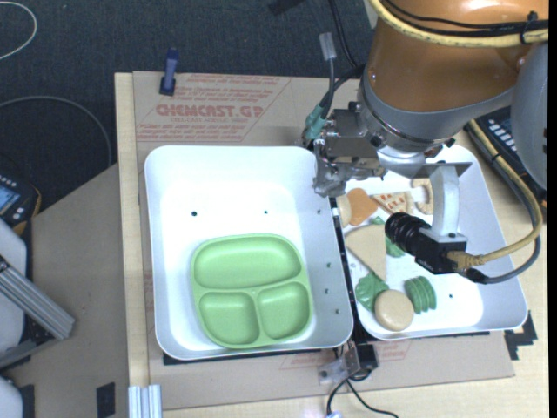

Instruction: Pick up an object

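While the grey arm with its orange band (452,42) reaches in from the right, I see its gripper (332,179) low over the far left corner of the right-hand shallow white bin (500,307), close to the wall where the two bins meet. Whether it is spread or pressed together I cannot tell from this camera.

Just beside the gripper lies a round orange-brown toy piece (357,207), with a striped orange-and-white piece (393,202) next to it. Nearer the camera I make out a pale beige wedge-shaped slab (370,249), a green leafy piece (368,287), a tan round bun-like piece (393,309) and a green ridged piece (423,293), all crowded together.

Over in the left-hand shallow white bin (165,233), a light green plastic plate with three compartments (252,287) lies flat towards the near side, well apart from the gripper.
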